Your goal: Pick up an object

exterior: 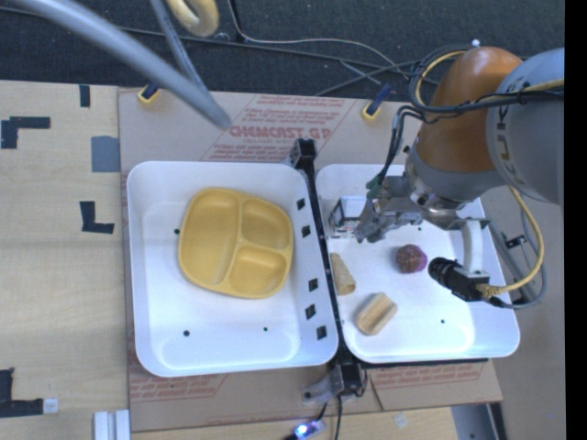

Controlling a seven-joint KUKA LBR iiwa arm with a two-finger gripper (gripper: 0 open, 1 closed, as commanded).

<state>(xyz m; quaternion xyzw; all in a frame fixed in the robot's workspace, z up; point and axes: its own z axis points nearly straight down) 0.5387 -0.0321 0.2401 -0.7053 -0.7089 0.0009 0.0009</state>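
Beside the divider [316, 246] that is splitting my two bins, on its right-hand side, a small tan roll [342, 274] is lying lengthwise, almost touching that wall. A second tan piece [376, 313] is sitting a little further right of the divider and nearer the front rim, and a dark reddish ball [411, 258] is resting further right again. I am hanging my claw [367, 225] over the right bin [495, 342], just right of the divider and just behind the roll; whether it is spread or pressed together I cannot tell from this angle. I judge the roll my nearest target, but the wall is crowding it, so I am favouring a straight drop with the pinch running along the divider. Left of the divider, a yellow sectioned plate [236, 242] is lying in the other bin [151, 273].
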